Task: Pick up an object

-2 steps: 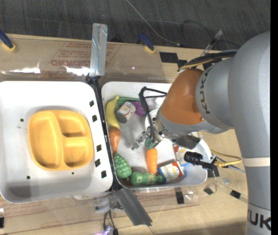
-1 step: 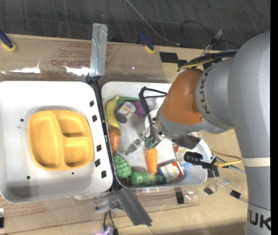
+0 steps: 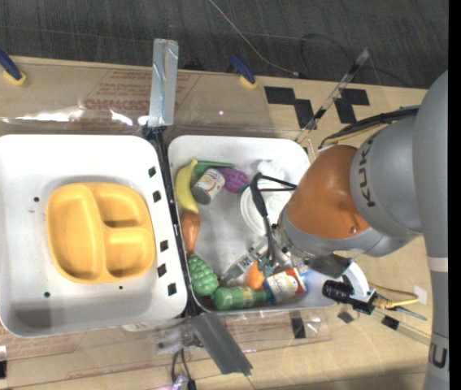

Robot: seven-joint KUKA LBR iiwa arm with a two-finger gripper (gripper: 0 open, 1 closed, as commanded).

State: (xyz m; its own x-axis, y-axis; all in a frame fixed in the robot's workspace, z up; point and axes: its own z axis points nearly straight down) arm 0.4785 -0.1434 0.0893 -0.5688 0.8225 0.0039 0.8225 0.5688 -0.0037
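Note:
My gripper [image 3: 253, 265] is low in the right bin [image 3: 230, 146], near its front edge, under the orange wrist. It hangs just above a small orange piece [image 3: 254, 279] and beside a labelled bottle [image 3: 285, 285]. Nothing can be seen held in it. A yellow banana [image 3: 184, 187], a small can [image 3: 208, 185] and purple grapes [image 3: 234, 177] lie at the back left of this bin. An orange carrot-like piece [image 3: 189, 232] rests along the left wall. A bumpy green item [image 3: 202, 276] and a long green one [image 3: 238, 298] lie at the front left.
The left bin [image 3: 19, 218] holds a yellow divided tray [image 3: 100, 230]. A white round dish [image 3: 254, 210] is partly hidden under the arm in the right bin. The arm's grey body covers that bin's right side.

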